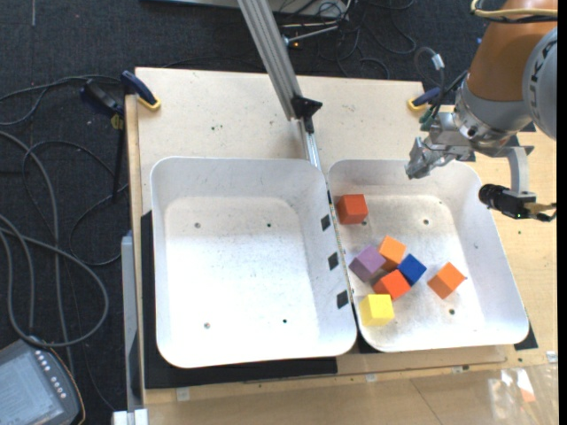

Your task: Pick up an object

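camera view: my jaws (420,167) hang above the right bin's (496,237) far rim, grip state indeterminate. nearest target: red-orange cube (353,208), alone on the bin floor. risk: clustered blocks (392,273) could deflect a descent.

A pale wooden bench (230,113) fills the middle of the frame, its top speckled with small dark marks. Around it lies dark carpet (62,25), almost black. Black cables (44,202) loop over the floor along the left side, and more cables (354,16) tangle at the top center. 2 clamps with yellow tips grip the bench's far edge, 1 at the upper left corner (142,91) and 1 at the upper right (423,101). A grey metal pole (270,47) slants down from the top center toward the bench's middle. At the lower left corner sits a grey handheld controller (35,388) with a screen.
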### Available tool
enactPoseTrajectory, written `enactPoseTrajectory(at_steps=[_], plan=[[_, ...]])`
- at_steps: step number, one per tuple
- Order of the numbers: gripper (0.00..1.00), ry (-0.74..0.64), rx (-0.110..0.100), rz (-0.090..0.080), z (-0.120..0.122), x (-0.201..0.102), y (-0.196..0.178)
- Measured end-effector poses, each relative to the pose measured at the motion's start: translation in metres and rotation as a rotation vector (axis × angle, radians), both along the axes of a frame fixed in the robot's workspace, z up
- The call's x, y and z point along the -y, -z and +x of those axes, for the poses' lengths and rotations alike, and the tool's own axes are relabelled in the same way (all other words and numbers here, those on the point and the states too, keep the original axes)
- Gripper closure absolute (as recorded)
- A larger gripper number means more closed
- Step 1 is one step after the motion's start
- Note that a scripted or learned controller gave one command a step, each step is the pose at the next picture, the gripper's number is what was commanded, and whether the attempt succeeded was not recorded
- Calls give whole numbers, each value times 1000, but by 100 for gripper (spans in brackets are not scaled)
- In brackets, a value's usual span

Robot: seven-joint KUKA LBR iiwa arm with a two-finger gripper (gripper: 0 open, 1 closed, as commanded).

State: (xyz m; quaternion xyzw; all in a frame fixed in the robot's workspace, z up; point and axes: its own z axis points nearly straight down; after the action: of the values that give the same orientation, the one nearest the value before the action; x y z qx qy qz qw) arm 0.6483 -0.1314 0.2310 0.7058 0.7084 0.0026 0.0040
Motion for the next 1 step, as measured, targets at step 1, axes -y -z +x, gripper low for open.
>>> enactPoseTrajectory(at_steps=[1], plan=[[100, 1, -5, 1, 1, 0, -20]])
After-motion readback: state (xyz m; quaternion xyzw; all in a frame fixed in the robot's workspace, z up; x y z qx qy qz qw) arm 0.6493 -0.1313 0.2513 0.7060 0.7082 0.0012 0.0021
